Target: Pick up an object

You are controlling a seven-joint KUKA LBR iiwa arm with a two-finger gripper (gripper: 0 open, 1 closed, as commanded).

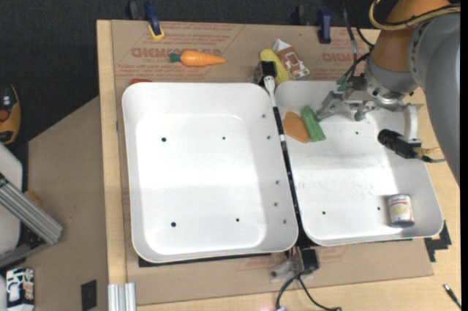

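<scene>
nearest, a small can [400,209] upright in the right bin [351,229], well apart from the rest. further back, a green block [313,124] lying against an orange piece [295,127] by the divider, long axis running up-down, just left of the end effector [329,106]. grip state impossible to tell (fingertips blurred against wrist hardware). beyond, on the worktop [234,42], a carrot [196,59].

Two bins are set side by side on the bench [110,156]; in the right bin [365,178] a wedge [295,128] lies touching a bar [313,124]; a can [400,209] stands nearer; behind the left bin [197,170] a toy carrot [196,59] lies.
</scene>
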